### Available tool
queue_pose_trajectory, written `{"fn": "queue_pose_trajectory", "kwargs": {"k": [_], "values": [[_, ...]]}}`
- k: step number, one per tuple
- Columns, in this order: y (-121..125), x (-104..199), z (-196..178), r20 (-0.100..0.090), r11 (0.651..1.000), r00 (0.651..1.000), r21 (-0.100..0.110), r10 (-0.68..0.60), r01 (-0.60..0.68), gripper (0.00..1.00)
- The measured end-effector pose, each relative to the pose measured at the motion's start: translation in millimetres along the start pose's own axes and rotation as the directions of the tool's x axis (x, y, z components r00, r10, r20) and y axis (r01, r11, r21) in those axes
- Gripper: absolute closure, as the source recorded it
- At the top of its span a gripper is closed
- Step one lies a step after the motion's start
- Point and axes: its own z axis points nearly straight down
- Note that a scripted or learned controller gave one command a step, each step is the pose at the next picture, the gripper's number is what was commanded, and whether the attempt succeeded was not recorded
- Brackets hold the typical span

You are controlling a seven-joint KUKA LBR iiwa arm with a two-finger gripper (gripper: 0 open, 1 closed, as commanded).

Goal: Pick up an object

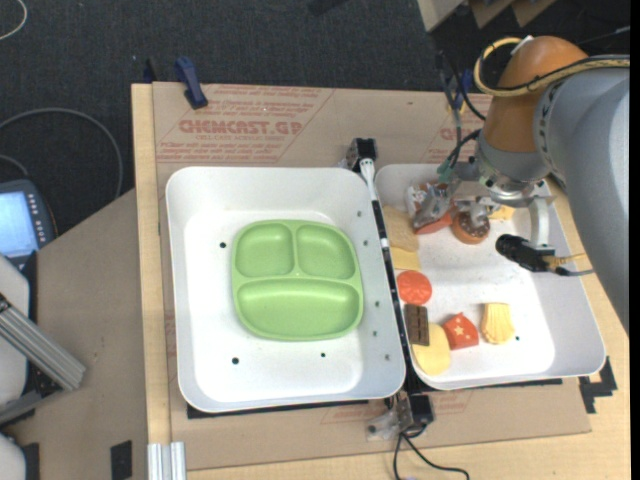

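Grey metal, the gripper (437,206) is lowered into the right bin (570,338), its grip unreadable, over a reddish object (432,223) just beneath, so approach is judged underway and closure needed next.

A brown cardboard-covered bench (300,118) is filling the middle of the frame, red print running across its upper part. Two shallow white bins are sitting on it side by side: the left bin (200,268) and the right bin (560,338).

green plate (297,293): glossy plastic | bins (195,268): smooth white plastic | bench (240,126): matt cardboard
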Motion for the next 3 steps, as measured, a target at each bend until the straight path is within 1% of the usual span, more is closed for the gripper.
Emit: {"fn": "queue_pose_trajectory", "kwargs": {"k": [1,2,3], "values": [[0.3,2.8,-0.6,0.009,1.0,1.0,0.001,0.001,-0.001,0.0],[0.4,1.6,-0.3,0.005,1.0,1.0,0.001,-0.001,0.001,0.0],[0.2,4.0,-0.7,0.012,1.0,1.0,0.001,0.002,-0.002,0.0]]}}
